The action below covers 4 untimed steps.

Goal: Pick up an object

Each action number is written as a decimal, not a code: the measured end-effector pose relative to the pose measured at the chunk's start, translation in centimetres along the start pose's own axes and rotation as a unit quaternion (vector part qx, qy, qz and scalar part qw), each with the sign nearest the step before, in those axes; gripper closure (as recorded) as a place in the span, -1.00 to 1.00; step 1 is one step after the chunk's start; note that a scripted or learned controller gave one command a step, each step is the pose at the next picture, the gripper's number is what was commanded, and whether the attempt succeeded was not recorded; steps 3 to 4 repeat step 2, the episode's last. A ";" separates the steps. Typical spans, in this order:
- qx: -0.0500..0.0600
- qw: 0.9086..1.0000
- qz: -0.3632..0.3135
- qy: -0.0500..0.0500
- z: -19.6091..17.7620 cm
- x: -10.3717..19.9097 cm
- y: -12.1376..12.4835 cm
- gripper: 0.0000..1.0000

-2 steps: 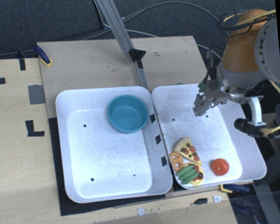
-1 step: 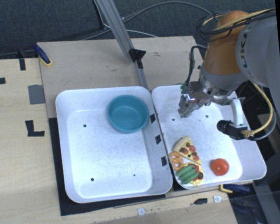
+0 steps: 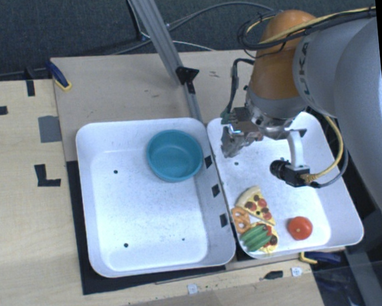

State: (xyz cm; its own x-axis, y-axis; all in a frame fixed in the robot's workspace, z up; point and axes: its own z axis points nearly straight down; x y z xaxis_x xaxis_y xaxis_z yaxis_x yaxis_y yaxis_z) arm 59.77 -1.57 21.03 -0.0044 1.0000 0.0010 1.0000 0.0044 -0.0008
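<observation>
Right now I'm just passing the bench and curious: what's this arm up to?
A grey KUKA arm reaches in from the right, and its hand hangs over the upper left part of the right bin. Nothing shows between its fingers. A toy pizza slice and a small red tomato lie at that bin's near end, away from the hand. A blue bowl sits in the left bin. No object has been picked up yet.

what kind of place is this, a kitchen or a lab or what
Most likely a robot lab test bench, not a kitchen. A grey robot arm reaches over two white bins on a plywood bench, and the food is toys: a pizza slice and a tomato.
</observation>
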 end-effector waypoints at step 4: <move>0.000 1.000 0.000 0.000 -1.8 10.6 0.8 1.00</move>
